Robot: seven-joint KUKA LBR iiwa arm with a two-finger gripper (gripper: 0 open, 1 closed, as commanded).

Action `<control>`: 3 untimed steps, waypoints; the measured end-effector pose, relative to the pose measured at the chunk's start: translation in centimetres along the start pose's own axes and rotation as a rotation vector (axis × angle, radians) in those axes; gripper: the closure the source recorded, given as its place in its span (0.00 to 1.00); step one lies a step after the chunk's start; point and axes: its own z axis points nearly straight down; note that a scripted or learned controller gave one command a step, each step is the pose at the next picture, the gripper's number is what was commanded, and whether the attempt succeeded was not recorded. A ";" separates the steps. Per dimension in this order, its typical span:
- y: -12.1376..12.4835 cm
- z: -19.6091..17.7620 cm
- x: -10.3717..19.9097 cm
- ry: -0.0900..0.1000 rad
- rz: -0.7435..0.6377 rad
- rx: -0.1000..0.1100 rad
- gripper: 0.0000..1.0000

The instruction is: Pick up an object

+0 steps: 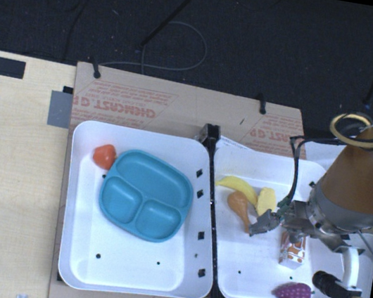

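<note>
A slanted overhead look at a pale wooden worktop (4,170) carrying a sheet of printed cardboard (179,111) and, on it, two shallow white plastic bins side by side, their rims meeting along a black clip strip.

The left bin (75,253) holds a smooth teal plate (145,195) with rounded corners and three moulded compartments. Just beside the plate's upper-left corner lies a small round orange-red fruit (104,156), close to the bin's corner. The lower half of this bin's floor is bare white plastic.

The right bin (239,275) is more crowded. A curved yellow banana (238,185) lies near its upper middle, with a short yellow piece (266,199) at its right end and a tapered orange piece (239,206) — rounded, glossy — just below. A small upright carton (293,250) with orange and white print stands toward the right. A bumpy purple grape cluster (293,293) sits near the lower right rim. The bin's lower-left floor is open.

The arm (355,185), grey with a broad orange band, reaches in from the right. Its dark end effector (268,223) hangs low over the right bin, between the orange piece and the carton — its fingers appear spread apart, with nothing visibly between them, though the detail is small.
</note>
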 end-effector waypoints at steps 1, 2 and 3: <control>0.2 -0.3 0.0 -0.001 -0.001 -0.007 0.00; -0.2 4.1 -0.3 -0.001 -0.002 -0.004 0.00; 0.2 9.4 -1.1 0.000 -0.001 -0.004 0.00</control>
